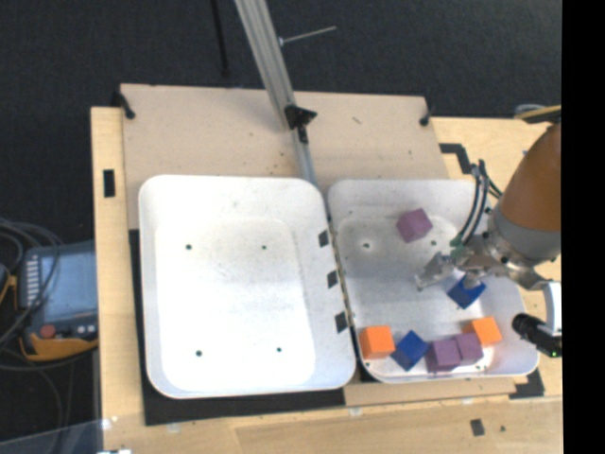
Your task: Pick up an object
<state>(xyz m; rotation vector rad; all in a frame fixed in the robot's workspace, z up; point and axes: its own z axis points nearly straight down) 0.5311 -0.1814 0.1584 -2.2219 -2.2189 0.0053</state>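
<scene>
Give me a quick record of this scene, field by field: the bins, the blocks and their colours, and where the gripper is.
left bin: white, shallow
right bin: white, holds all the blocks
purple blocks: one alone near the back, two side by side at the front edge
orange blocks: front left, front right
blue blocks: one at the front, one beside the gripper
gripper: low over the right bin, next to the blue block
grasp: cannot tell

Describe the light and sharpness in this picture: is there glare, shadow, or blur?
Camera view: even, soft light; the left white plastic bin looks bright and nearly washed out; the right white bin is greyer, with faint shadow beneath the claw; the whole image is slightly soft, so edges of the small purple cube are fuzzy.
</scene>
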